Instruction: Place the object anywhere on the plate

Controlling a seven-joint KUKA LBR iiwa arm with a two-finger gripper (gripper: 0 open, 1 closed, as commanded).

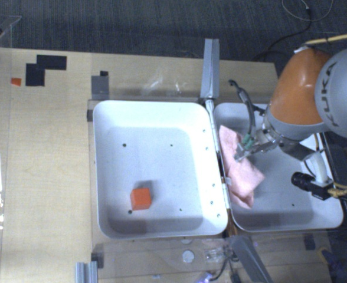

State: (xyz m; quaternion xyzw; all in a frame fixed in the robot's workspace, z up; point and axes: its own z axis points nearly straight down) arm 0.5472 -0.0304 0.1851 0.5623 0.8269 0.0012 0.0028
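block (141,198) in left bin (111,134), cloth (239,173) in right bin (315,217)

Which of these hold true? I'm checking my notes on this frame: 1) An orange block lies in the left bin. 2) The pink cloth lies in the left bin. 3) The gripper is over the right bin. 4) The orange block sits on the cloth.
1) True: the orange block lies in the left bin, toward its near side.
2) False: the pink cloth lies in the right bin, against its left wall.
3) True: the gripper is over the right bin, at the cloth's upper part.
4) False: the block and the cloth are apart, in different bins.
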